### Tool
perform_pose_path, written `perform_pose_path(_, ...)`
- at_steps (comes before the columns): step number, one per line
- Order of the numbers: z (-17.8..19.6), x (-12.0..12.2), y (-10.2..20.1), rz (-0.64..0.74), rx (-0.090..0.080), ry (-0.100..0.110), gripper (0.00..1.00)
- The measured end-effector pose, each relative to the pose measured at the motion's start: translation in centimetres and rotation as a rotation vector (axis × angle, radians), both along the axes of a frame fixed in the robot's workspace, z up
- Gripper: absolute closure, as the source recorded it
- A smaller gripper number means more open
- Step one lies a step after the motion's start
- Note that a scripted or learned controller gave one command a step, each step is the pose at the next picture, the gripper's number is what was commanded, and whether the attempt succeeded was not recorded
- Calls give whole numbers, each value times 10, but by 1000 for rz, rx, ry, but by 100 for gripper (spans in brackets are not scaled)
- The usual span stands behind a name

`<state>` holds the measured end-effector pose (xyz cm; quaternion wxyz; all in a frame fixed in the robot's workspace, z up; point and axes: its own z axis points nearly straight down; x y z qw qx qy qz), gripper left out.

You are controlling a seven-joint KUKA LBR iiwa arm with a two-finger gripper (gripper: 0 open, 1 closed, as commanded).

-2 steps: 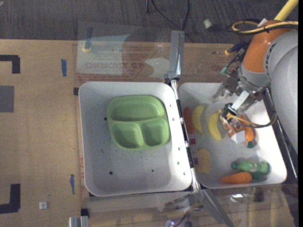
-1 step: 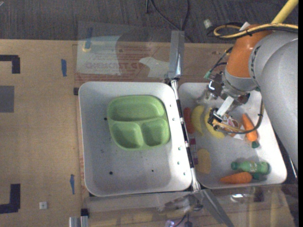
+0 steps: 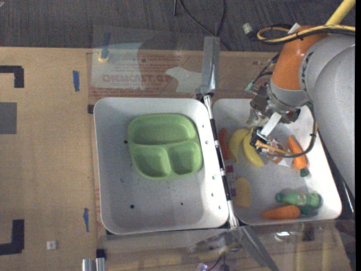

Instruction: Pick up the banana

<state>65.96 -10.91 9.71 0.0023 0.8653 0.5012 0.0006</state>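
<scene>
End effector [image 3: 260,135] over banana [image 3: 248,149], right bin [image 3: 324,205]

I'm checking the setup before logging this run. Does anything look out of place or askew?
Nothing stands out. The green tray lies flat in the left bin; the banana, carrots and bottle lie loose in the right bin, under the gripper.

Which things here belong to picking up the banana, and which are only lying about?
For the job:
banana
gripper

Lying about:
green divided plate
two carrots
green bottle
red pepper
</scene>
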Motion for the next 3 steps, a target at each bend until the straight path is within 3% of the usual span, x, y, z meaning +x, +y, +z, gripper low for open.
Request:
perform_pose_path(1,-9,8,12,-130,1,-1,100)
perform_pose_path(2,0,9,11,-128,1,-1,100)
perform_pose_path(3,86,-1,70,-550,3,5,100)
